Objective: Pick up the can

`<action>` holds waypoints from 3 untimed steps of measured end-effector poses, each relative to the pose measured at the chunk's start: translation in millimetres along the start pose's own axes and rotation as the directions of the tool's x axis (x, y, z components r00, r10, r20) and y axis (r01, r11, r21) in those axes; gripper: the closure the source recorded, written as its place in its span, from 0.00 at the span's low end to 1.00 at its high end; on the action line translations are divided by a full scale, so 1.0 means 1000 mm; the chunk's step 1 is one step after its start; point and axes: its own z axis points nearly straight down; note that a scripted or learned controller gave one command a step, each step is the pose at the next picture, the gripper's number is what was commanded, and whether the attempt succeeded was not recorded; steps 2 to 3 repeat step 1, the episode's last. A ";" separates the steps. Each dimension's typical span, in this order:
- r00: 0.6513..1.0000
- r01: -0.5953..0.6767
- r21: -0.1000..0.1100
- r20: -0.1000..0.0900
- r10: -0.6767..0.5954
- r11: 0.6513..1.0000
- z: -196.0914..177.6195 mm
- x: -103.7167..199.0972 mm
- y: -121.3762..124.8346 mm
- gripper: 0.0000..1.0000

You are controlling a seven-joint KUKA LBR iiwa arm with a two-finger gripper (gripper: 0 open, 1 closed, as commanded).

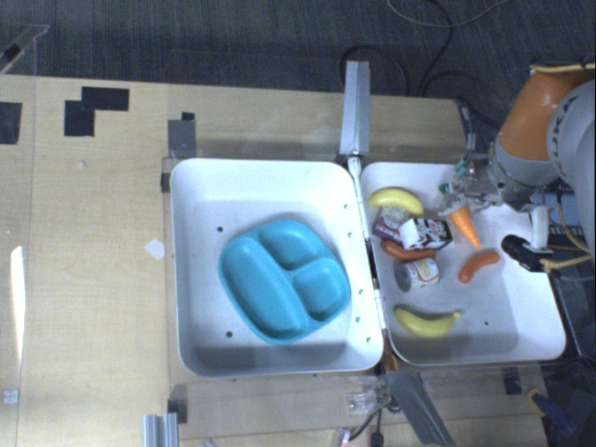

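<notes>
Lowest in view, right bin (535, 338): banana (426, 320) at roughly 6 o'clock of the can. Can (418, 271) lies on its side near the bin's left wall, long axis running about 9-to-3 o'clock, grey end toward 9; label pale with an orange patch, writing not readable. Sausage (479, 264) at its 3 o'clock. Dark printed packet (426, 232) just above the can, text illegible. Carrot (465, 226) and second banana (395, 198) farther back. Left bin (200, 180) carries a blue divided tray (284, 279). Gripper (463, 190) hovers over the right bin's far edge; finger state cannot be told.
</notes>
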 end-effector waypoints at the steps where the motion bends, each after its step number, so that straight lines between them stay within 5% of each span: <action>1: 0.985 -0.175 0.010 0.002 0.175 0.984 -0.019 -0.027 0.004 1.00; 3: 0.985 -0.175 0.010 0.002 0.175 0.984 -0.019 -0.027 0.004 1.00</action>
